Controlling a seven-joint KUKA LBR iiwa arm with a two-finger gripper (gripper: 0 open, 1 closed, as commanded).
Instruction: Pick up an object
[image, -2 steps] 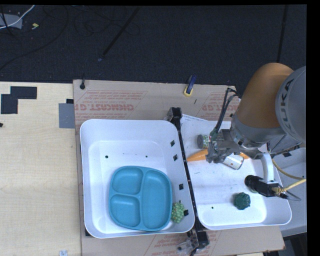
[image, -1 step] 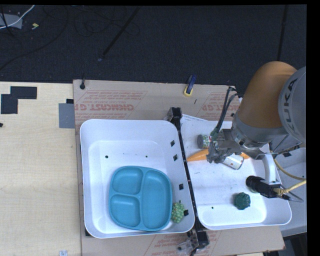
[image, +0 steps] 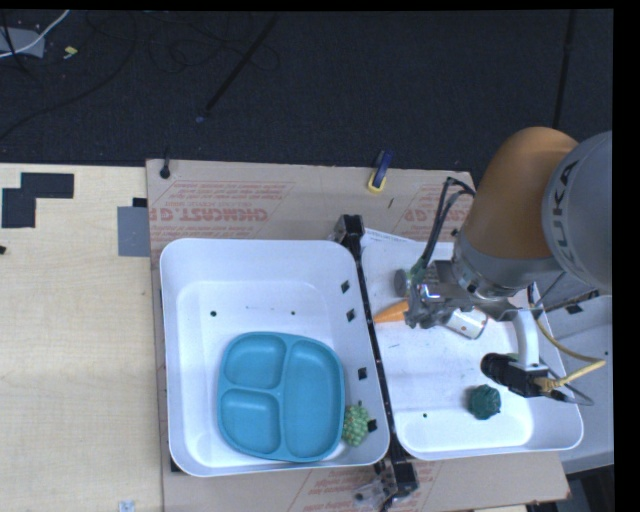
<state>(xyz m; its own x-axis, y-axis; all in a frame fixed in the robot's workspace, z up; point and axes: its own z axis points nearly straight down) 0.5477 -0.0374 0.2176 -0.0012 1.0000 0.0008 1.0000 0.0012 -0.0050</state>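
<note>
The claw (image: 425, 305) hangs low over the right bin (image: 440, 438), near its left wall, and I cannot tell its state. An orange, carrot-like piece (image: 391, 312) lies just beside it. A dark green, rough ball (image: 485, 401) rests near the front of this bin. In the left bin (image: 185, 300) sits a smooth blue plastic divided plate (image: 280, 396), with a bumpy light green piece (image: 355, 424) beside it.

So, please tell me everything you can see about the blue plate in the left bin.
The blue plate looks like smooth plastic, light blue, with rounded corners and three sunken compartments: two small ones on the left, one long one on the right. It lies flat, right way up, in the left bin, toward the near wall. A small green object rests against its right edge.
</note>
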